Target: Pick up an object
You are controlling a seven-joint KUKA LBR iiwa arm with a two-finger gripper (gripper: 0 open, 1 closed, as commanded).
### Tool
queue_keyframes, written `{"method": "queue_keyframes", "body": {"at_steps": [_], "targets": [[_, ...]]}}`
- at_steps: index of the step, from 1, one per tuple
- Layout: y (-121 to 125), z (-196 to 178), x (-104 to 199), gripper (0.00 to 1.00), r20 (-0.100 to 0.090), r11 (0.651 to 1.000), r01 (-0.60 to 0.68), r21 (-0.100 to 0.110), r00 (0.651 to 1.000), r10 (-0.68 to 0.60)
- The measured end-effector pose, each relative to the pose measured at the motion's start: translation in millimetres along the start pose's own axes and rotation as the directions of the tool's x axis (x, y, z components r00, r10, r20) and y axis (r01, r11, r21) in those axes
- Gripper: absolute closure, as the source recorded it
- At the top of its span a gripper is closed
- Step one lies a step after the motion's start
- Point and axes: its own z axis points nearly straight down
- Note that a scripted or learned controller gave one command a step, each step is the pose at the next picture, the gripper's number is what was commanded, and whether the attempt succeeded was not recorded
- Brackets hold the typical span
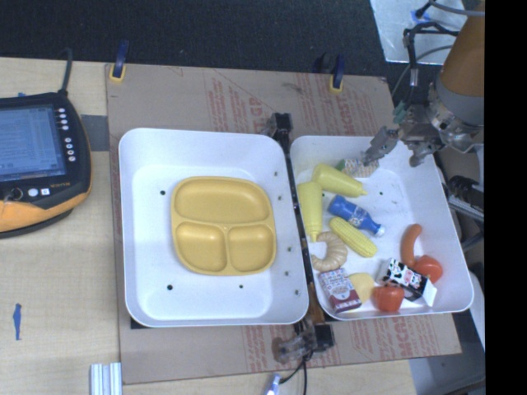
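Now, scene by label:

Arm: grey KUKA arm with orange band, reaching in from the right over the far edge of the right-hand shallow white bin.

Gripper: two-finger gripper, low over the bin's far corner, just beside a small speckled pale lump; fingers too blurred to read, so spread or pressed together cannot be told; nothing seen between them.

Likely target: yellow plastic toy corn cob, nearest the gripper, lying flat in the bin's far left part, touching a second yellow elongated toy.

Long axis: roughly across the bin, thicker end toward the divider, tip toward the right wall, slightly tilted.

Handling, judged: light, hollow, stiff plastic; smooth and rounded, so prone to slipping or rolling; not fragile.

Where to grip, judged: across the short width at mid-length, jaws square to the long axis, clear of the neighbouring toy.

Other contents: blue toy bottle, red sausage, tomatoes, small cartons nearer the front.

Left bin: holds a yellow divided plastic tray.
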Motion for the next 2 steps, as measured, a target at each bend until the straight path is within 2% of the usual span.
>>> {"method": "queue_keyframes", "body": {"at_steps": [1, 2], "targets": [[-93.1, 145.9, 35.9, 0.0, -0.002, 1.0, 0.001, 0.005, 1.0, -0.001], [-91.4, 133.6, 34.1, 1.0, 0.001, 1.0, 0.005, 0.002, 1.0, -0.005]]}}
